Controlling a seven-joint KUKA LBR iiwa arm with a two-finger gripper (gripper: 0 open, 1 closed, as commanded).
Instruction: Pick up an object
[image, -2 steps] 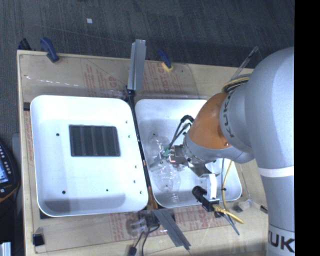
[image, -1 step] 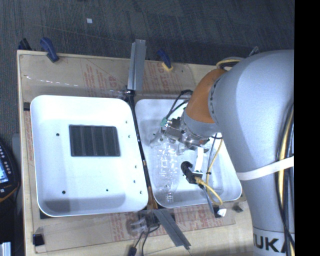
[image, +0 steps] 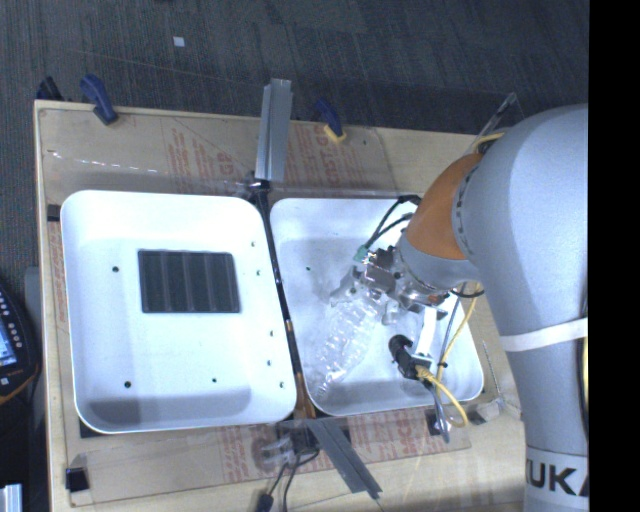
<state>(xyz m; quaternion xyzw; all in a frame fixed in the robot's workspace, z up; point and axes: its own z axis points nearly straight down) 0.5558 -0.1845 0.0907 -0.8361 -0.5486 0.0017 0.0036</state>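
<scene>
- Arm (image: 530, 270) sits nearest the lens, big grey link plus orange band covering the right bin's far-right corner.
- Gripper (image: 372, 272) is low inside the right bin (image: 300, 240), at the far end of a clear plastic bottle (image: 345, 335).
- Bottle lies slanted across the bin floor, near-left to far-right, just beside the wrist hardware.
- Jaw state: cannot tell. Wrist and cables block the tips, so no claim that anything is held.
- Left bin (image: 90, 230) has a dark slatted tray (image: 188, 281) mid-floor, well apart from the gripper.
- For a good grab I'd centre the jaws across the bottle's width, not its length, and close slowly; thin clear plastic probably squashes or squirts out.
- Hard to read: bottle outline washes into white floor, cap end unclear.
- Black part (image: 402, 352) near the wrist cables: rig or loose object, can't say.
</scene>
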